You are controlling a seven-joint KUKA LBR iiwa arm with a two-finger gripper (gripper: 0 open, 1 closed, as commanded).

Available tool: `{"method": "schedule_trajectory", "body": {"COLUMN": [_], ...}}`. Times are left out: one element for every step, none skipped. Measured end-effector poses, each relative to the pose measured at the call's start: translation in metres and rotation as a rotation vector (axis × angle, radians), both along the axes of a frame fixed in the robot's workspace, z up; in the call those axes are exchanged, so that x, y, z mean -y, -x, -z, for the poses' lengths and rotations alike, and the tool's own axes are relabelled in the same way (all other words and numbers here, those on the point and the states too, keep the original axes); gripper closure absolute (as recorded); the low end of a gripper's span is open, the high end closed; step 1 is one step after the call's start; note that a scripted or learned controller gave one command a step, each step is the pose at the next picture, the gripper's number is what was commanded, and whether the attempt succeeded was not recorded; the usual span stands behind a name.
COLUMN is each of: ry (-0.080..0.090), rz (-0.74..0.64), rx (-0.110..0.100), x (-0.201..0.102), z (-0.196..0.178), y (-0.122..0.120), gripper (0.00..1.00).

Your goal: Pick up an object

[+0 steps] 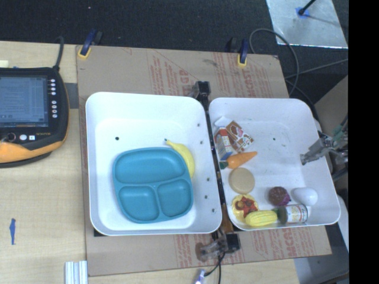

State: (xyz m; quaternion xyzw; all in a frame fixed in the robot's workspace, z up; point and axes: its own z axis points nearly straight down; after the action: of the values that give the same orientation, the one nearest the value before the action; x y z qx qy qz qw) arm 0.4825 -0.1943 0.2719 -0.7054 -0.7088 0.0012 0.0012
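Candidate picks all sit in the right bin (269, 108), clustered along its left wall and front edge: snack packet (237, 136) and small can (223, 145) at top of the cluster, toy carrot (241, 158) just below them, round tan biscuit (241, 180) below the carrot, then a dark plum-like ball (279, 195), white egg (304, 196), small bottle (293, 214) lying on its side, yellow corn (260, 219) and a red-yellow piece (244, 205) along the front. Nothing lifted, everything rests on the bin floor

Tool (314, 154) is at the right bin's right wall, well apart from the cluster, nearest the egg. Nothing between its fingers; too small and blurred to read, so can't tell if they're spread or pressed together

Left bin (100, 114) holds a blue divided tray (153, 183) with a banana (182, 154) touching its top right corner

Step, as I judge it: approach, no target committed. Next move needs travel left and down over one item; egg or plum stand freest, the carrot/can/packet group is crowded
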Motion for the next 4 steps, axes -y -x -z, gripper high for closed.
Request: {"method": "schedule_trajectory", "body": {"ry": [0.000,0.002,0.000,-0.001], "rz": [-0.002,0.001,-0.001,-0.004], "rx": [-0.003,0.012,-0.012,-0.025], "x": [-0.060,-0.092,-0.095,-0.094], "z": [0.109,0.166,0.179,0.170], "y": [-0.052,-0.080,-0.155,-0.153], "gripper": [0.00,0.00,0.00,1.00]}}
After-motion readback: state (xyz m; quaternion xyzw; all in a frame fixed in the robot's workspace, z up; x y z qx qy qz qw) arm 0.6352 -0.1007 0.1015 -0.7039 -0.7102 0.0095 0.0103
